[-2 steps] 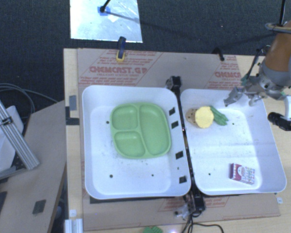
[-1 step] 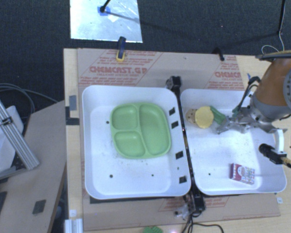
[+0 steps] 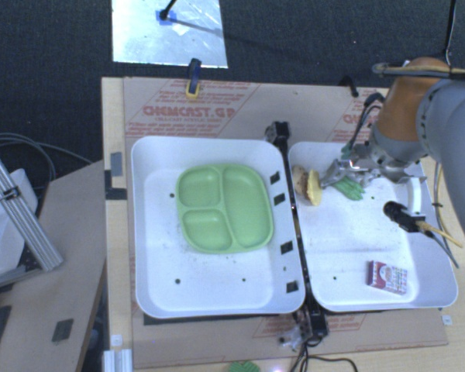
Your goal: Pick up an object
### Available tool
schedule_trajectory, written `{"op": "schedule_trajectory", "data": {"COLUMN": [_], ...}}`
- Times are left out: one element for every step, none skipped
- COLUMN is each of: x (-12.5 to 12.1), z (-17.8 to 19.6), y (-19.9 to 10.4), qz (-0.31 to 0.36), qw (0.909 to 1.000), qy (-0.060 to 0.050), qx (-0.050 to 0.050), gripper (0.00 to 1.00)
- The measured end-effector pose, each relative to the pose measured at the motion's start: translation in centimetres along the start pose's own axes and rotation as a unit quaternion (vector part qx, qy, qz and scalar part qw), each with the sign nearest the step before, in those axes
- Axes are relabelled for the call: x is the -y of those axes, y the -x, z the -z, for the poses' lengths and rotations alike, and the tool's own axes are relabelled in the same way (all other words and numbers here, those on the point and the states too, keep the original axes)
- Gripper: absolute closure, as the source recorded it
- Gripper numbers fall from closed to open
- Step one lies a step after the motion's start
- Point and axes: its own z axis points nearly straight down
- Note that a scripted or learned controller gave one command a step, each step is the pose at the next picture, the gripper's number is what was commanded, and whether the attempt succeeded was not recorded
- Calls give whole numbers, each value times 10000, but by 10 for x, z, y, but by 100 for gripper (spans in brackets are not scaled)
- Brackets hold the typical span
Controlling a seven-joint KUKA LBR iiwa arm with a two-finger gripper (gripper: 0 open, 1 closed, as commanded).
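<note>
My gripper (image 3: 339,173) hangs low over the back part of the right bin (image 3: 349,293). Just left of it lies a yellow and tan toy food piece (image 3: 308,185), near the bin's left wall. A green item (image 3: 351,189) lies right beside and partly under the gripper; whether they touch is unclear. A small red and white box (image 3: 387,276) rests near the front right corner of the same bin. The grey arm with its orange band (image 3: 407,107) comes in from the right.
The left bin (image 3: 151,285) holds a light green divided plate (image 3: 222,208). A black hinge strip (image 3: 288,208) runs between the two bins. A yellow and blue clamp (image 3: 193,80) sits on the board behind the bins.
</note>
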Motion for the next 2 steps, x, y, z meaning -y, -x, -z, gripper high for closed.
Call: {"op": "schedule_trajectory", "data": {"x": [1, -6], "z": [11, 106], "y": [3, -59], "qz": [-22, 5], "qw": [10000, 10000], "qy": [-1, 24], "qx": [2, -5], "gripper": [100, 100]}}
